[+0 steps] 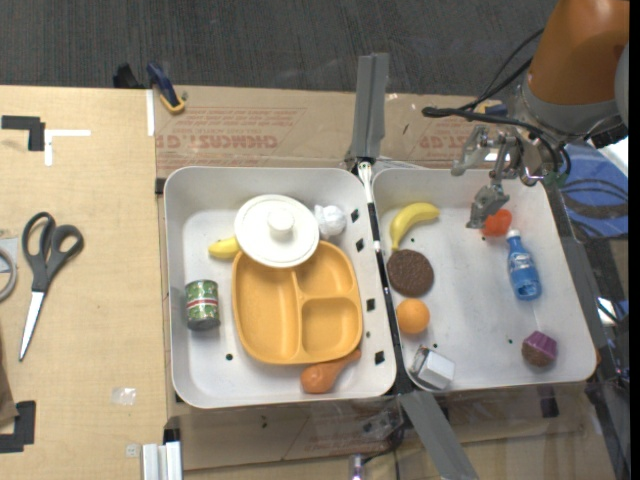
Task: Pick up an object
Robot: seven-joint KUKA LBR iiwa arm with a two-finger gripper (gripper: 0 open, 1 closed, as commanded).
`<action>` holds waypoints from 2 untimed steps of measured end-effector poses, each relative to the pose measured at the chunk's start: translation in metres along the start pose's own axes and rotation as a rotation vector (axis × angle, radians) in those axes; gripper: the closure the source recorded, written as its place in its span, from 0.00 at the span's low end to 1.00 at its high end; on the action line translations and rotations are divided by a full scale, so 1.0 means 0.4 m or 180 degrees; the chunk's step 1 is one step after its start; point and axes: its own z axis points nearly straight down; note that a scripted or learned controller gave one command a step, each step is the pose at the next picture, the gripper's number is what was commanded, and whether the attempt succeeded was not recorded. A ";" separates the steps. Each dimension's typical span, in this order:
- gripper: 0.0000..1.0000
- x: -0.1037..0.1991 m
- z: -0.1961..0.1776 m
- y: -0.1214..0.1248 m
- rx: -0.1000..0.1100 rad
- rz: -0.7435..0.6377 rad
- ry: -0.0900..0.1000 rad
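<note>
**Pincer low over a red-orange object at the top of the right bin**

The pincer hangs in the upper right of the frame, its grey fingers reaching down into the right bin near that bin's top edge. Whether the fingers are spread or closed I cannot tell; they read as one grey mass. A small red-orange object lies just beside the fingertips, at their lower right, touching or nearly so, and it is not visibly between them. The arm, with its orange band, fills the top right corner, cables trailing around the wrist.

Close below the red-orange object lies a blue bottle, pointing up toward it. Further down, near the bin's lower right corner, sits a purple object. On the left side of the same bin are a banana, a dark brown round cookie just under it, an orange below that, and a small grey-white box at the bottom edge.

The left bin holds a yellow divided tray, with a white round lid overlapping its upper edge. A yellow item peeks out left of the lid, a white crumpled piece to its right. A green can stands left of the tray, and an orange-brown item lies at the tray's lower edge.

Scissors rest on the bench at the far left of the frame.
</note>
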 end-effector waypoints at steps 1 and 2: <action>0.00 0.099 0.314 -0.118 0.0002 0.0321 -0.0002; 0.00 0.201 0.314 -0.167 0.0000 -0.0231 0.0001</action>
